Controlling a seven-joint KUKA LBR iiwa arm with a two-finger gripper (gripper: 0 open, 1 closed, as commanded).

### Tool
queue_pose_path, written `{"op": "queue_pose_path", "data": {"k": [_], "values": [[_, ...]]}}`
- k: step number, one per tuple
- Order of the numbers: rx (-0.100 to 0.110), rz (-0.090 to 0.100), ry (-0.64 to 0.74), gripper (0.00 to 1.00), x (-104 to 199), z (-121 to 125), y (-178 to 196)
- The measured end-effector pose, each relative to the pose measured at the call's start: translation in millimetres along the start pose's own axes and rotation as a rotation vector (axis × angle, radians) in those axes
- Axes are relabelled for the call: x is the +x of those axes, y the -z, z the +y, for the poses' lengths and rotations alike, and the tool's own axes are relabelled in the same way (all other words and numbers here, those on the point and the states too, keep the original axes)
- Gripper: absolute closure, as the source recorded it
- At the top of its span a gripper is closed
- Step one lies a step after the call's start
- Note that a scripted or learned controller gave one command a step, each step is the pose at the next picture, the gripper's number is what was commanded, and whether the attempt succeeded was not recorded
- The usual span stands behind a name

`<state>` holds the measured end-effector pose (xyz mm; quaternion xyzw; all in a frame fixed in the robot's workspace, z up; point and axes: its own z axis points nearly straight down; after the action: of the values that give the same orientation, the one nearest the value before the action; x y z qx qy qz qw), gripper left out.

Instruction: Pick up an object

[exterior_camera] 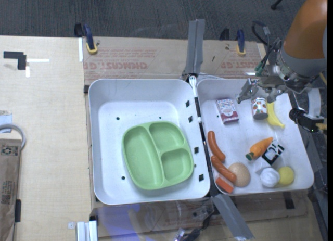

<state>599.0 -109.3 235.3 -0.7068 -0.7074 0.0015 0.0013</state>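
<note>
My gripper (pixel 258 90) hangs at the back of the right bin (pixel 307 154), fingers spread open, with nothing between them. Just in front of it stands a small can (pixel 259 109) with a red label. A yellow banana (pixel 274 116) lies right of the can, and a small red and white box (pixel 227 110) lies to its left. Nearer the front are a carrot (pixel 260 147), a black and white block (pixel 272 153), a white ball (pixel 269 177), a lemon (pixel 286 175), a tan egg-shaped thing (pixel 239 174) and three sausages (pixel 216 146).
The left bin (pixel 104 130) holds a green divided plate (pixel 157 154). A grey divider (pixel 195 47) runs between the bins at the back. Blue clamps (pixel 89 42) hold cardboard behind the bins. The arm's orange band (pixel 309 21) looms over the right bin's back corner.
</note>
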Motion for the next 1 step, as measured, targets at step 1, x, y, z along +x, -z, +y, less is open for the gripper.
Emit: {"op": "queue_pose_path", "data": {"k": [1], "values": [[-0.002,0.000,-0.025,0.00,1.0,2.1,-143.8]]}}
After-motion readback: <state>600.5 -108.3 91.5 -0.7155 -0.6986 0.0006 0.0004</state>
